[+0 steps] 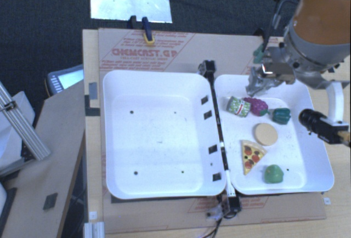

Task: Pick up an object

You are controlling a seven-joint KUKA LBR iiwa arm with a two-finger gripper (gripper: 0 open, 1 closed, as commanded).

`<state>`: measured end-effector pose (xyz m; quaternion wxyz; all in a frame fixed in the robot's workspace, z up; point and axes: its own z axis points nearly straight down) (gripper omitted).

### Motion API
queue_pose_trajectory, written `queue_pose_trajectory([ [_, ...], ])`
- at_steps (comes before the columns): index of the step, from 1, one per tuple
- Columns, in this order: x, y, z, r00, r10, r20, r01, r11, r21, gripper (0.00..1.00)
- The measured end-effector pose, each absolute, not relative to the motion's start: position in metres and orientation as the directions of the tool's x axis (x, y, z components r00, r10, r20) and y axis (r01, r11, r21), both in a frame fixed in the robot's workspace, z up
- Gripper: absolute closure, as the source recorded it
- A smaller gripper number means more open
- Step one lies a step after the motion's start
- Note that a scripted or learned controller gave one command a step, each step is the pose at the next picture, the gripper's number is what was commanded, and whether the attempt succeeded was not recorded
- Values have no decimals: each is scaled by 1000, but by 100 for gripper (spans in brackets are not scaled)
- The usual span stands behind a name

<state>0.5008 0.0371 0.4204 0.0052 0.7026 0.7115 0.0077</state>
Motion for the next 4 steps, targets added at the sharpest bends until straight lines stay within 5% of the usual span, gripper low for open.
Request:
queue_pose_trajectory([
  [1,486,75,543,-9,1000,5,1000,9,17,100],
  [3,526,188,535,-8,1000,1,1000,8,3,100],
  [4,568,224,523,-7,1000,1,1000,7,4,100],
])
